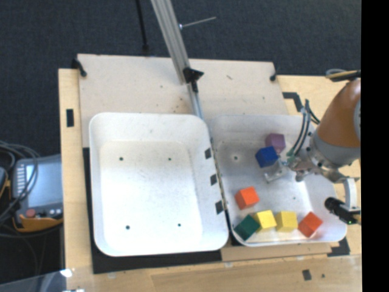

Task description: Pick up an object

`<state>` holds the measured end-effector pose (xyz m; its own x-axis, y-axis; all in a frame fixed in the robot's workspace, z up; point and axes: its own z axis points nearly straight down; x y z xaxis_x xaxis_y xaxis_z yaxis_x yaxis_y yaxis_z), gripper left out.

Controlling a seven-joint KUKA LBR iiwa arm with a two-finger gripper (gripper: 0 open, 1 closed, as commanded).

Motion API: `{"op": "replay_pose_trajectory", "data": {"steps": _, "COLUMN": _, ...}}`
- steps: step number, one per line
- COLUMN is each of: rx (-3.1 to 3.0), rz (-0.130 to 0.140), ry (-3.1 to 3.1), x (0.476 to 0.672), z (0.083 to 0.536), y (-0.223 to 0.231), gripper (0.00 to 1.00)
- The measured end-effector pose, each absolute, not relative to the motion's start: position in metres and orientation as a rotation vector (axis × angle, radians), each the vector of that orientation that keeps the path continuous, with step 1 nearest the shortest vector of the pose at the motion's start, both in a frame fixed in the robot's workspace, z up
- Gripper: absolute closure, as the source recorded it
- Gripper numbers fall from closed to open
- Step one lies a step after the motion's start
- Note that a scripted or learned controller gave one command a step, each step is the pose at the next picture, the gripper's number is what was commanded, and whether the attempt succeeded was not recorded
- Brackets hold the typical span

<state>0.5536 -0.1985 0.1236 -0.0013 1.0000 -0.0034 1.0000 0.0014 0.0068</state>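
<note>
Monitor box [37, 187]: at the far left edge, off the bench, with cables beside it.
Left bin [152, 184]: shallow, white, speckled with a few dark dots; just beside the right bin, edges touching.
Metal rail [173, 38]: slanting from the top down to the seam between the bins, a black clamp near its lower end.
Right bin [243, 135]: white, bearing all the blocks in its right and lower parts.
Green block [247, 227]: at the bin's front edge, touching the yellow block on its right.
Orange block [247, 197]: alone, above the green block, near the bin's middle.
Yellow blocks [276, 219]: two, side by side along the front edge.
Blue block [266, 156]: just left of the gripper, touching or nearly touching it; cannot tell which.
Purple block [276, 141]: just behind the blue block, close against it.
Gripper [276, 170]: low in the right bin, just below the blue block; finger spread cannot be told, nothing visibly between the fingers.
Red-orange block [310, 223]: right end of the front row, tilted on a corner.
Arm [340, 126]: orange band and grey wrist, reaching in from the right.
</note>
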Motion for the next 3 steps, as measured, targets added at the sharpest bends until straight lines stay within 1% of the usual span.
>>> {"op": "replay_pose_trajectory", "data": {"steps": 1, "rx": 2.222, "rz": 0.007, "ry": 2.214, "x": 0.554, "z": 0.132, "y": -0.198, "gripper": 1.00}}
{"op": "replay_pose_trajectory", "data": {"steps": 2, "rx": 2.213, "rz": 0.007, "ry": 2.221, "x": 0.564, "z": 0.181, "y": -0.195, "gripper": 1.00}}
{"op": "replay_pose_trajectory", "data": {"steps": 3, "rx": 2.212, "rz": 0.006, "ry": 2.221, "x": 0.571, "z": 0.231, "y": -0.204, "gripper": 1.00}}
